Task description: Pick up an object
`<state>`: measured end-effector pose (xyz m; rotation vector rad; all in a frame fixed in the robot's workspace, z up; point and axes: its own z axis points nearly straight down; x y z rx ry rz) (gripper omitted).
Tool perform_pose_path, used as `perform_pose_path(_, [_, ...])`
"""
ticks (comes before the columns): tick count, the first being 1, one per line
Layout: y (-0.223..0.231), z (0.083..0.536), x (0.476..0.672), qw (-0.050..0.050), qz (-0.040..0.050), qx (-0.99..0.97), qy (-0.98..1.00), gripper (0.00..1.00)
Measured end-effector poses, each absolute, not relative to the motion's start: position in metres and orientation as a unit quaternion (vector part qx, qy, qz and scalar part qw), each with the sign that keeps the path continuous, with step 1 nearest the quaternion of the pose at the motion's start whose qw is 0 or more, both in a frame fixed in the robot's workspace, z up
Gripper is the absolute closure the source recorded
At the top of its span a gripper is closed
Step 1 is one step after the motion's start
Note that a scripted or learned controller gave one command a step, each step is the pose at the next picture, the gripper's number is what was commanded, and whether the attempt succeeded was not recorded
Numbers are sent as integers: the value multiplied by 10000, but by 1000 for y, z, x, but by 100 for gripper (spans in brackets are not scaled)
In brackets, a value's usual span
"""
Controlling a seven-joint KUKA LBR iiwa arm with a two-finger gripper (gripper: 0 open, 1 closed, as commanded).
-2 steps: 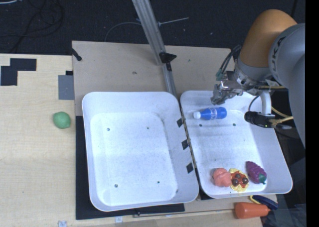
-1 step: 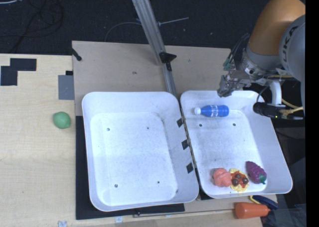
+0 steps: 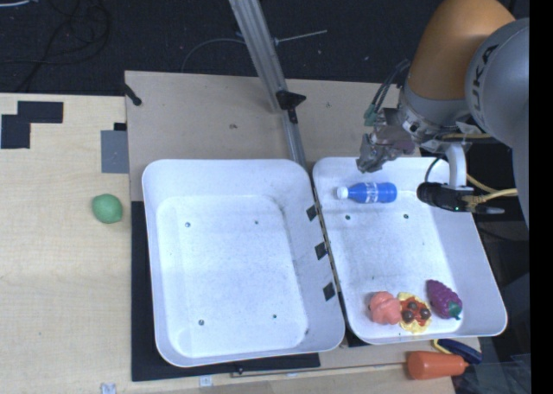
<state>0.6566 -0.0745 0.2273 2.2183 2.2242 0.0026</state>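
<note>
A small blue plastic bottle [image 3: 369, 193] with a white cap lies on its side near the back of the right bin [image 3: 484, 271]. My gripper [image 3: 371, 160] hangs just above and behind the bottle, at the bin's back rim. At the front of the same bin lie an orange-pink toy [image 3: 384, 307], a yellow and red piece [image 3: 414, 312] and a purple grape bunch [image 3: 443, 298]. Nothing shows between the gripper and these objects.
The left bin [image 3: 155, 202] sits beside the right one, joined by black clips. A green ball [image 3: 107, 208] rests on the bench at the left. An orange carrot toy [image 3: 435, 364] lies outside the right bin's front edge. A metal rail [image 3: 263, 47] slants behind the bins.
</note>
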Motion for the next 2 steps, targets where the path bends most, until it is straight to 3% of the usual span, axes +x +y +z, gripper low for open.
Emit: perform_pose_path(2, [46,219,640,-8,1,7058,7084,100])
